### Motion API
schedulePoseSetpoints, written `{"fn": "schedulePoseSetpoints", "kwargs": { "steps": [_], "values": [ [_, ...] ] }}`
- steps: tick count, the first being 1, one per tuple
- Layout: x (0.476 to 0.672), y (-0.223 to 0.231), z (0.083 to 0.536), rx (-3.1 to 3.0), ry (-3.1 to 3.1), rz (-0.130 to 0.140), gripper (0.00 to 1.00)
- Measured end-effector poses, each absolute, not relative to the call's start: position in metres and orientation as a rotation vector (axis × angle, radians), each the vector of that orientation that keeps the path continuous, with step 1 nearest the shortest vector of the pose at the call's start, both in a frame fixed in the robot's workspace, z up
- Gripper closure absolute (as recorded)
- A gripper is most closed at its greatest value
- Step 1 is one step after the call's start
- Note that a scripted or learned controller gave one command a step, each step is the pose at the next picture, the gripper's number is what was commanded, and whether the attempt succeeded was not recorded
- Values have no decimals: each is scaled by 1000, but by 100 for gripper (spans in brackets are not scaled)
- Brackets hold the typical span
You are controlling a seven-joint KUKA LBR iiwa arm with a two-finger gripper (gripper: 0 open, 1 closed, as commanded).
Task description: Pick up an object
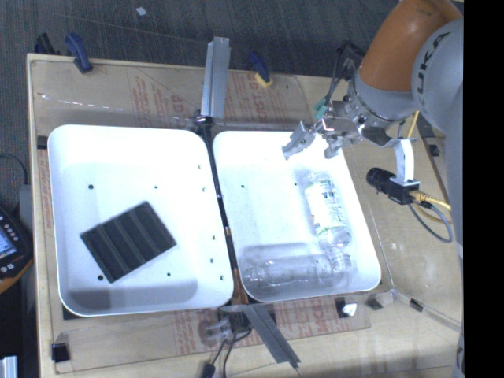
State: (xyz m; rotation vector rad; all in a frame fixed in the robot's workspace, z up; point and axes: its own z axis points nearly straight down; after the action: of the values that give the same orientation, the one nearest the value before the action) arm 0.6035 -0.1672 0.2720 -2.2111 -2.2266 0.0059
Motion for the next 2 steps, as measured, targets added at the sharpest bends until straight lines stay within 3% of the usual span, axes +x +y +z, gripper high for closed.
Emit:
{"fn": "schedulePoseSetpoints", "kwargs": {
  "steps": [1, 2],
  "values": [
    [604, -166, 281, -2203, -2232, 7, 100],
    [604, -166, 281, -2203, -2232, 7, 0]
  ]
}}
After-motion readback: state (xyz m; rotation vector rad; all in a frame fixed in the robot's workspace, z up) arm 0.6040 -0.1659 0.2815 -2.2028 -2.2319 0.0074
